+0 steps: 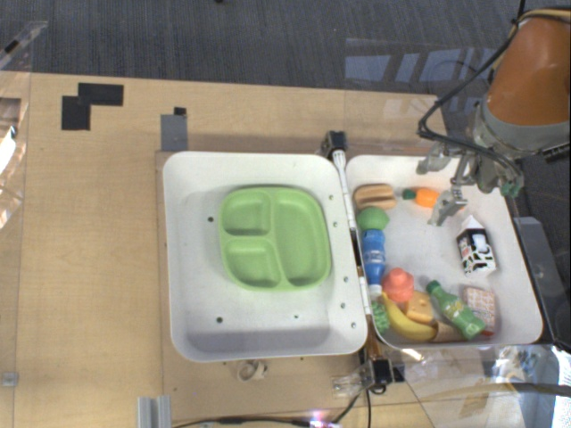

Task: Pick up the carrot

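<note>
Gripper: gripper (452, 196) hangs over the back of the right bin (526, 266), its metal fingers apart with nothing between them — one tip sits just beside the carrot's right end.
Carrot: carrot (423, 197) lies flat on the bin floor near the back wall, a small orange body with a green tip pointing left.
Step in hand: the approach, as I judge it — the grasp is not yet made.
Next move: shift slightly left so the fingers straddle the orange body, lower, then close; the piece is short, so centring matters.
Carrot's make: smooth, glossy toy plastic, tapered and rounded — likely to roll or skid if nudged off-centre.
Neighbours: a burger (374, 193) and a green round fruit (375, 218) to its left, a black-and-white carton (475, 249) in front of the gripper, all apart from the carrot.
Left bin: holds a matte light-green tray (273, 238) with three compartments.
Tabletop: pale wood (89, 266), flat and bare-grained.
</note>
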Controlling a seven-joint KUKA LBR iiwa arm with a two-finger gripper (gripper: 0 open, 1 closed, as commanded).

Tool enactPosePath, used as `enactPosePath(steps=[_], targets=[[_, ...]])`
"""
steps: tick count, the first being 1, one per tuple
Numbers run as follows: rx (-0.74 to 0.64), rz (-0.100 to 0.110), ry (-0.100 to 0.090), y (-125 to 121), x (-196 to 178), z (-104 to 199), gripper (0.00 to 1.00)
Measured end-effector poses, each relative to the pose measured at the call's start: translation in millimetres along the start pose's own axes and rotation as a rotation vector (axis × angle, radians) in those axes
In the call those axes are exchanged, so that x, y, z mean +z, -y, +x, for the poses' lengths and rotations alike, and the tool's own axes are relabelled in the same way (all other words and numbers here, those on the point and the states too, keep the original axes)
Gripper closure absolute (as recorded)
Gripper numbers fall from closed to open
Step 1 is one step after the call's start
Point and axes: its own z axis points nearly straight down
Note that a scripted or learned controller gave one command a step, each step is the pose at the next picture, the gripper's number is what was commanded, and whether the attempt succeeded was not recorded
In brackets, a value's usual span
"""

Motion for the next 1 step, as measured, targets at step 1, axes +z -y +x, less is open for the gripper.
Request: enactPosePath(steps=[1], targets=[[0.062, 0.002, -0.014, 51.0, 130.1, -42.5, 0.0]])
